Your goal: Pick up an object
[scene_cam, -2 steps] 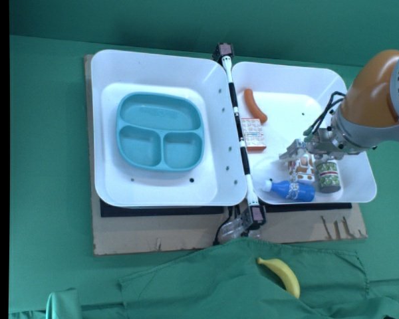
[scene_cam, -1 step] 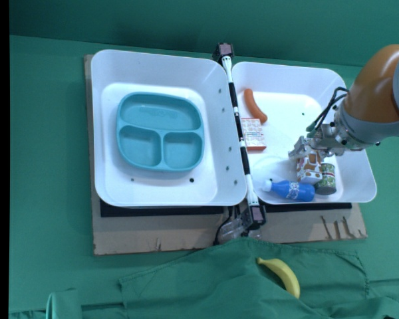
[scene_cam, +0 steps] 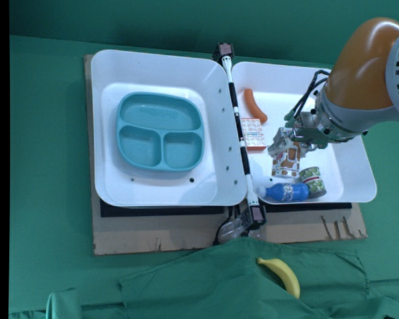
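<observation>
Two shallow white bins sit side by side; the right-hand white bin [scene_cam: 349, 178] is the landmark. Near its middle the two-finger gripper [scene_cam: 287, 140] hangs low over a small orange-and-white patterned carton [scene_cam: 287, 159]. The carton looks to lie right at the gripper's tip, tilted, but whether it is clamped or merely beneath cannot be told, so the grip is uncertain. Just beside it toward the bin's near wall lie a blue plastic bottle [scene_cam: 287, 192] and a green-patterned roll of tape [scene_cam: 313, 177], crowded close, which likely explains the steep approach from above. Toward the bin's far left corner rests an orange sausage-shaped toy [scene_cam: 255, 105], and against its left wall a flat red-and-white box [scene_cam: 253, 133]. Left of this bin, the other holds a teal divided plastic plate [scene_cam: 161, 131].
</observation>
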`<state>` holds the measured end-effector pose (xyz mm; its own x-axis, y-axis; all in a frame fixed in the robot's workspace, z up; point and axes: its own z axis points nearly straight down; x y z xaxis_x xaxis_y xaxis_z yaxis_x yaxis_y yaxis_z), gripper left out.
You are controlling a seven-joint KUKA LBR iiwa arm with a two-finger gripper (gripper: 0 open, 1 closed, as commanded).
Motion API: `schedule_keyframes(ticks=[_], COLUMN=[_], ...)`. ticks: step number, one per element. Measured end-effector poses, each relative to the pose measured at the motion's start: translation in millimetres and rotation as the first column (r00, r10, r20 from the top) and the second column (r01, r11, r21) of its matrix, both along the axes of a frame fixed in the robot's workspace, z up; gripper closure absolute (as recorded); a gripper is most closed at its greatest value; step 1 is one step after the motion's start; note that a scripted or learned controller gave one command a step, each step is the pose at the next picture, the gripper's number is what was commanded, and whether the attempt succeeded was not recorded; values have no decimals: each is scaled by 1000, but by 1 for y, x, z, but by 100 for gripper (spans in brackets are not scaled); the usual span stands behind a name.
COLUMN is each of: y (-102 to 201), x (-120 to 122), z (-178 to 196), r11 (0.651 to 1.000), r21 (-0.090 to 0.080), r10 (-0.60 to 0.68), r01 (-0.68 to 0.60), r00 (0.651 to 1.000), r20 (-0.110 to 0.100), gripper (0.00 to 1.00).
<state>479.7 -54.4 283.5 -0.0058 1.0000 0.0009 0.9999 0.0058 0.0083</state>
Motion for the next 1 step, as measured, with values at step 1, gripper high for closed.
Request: schedule_keyframes(ticks=[1], y=[4], x=[7], z=[47], r11=[1000], r21=[-2], r10=[-11], r01=[11], r00=[1000], r20=[1], gripper=[100])
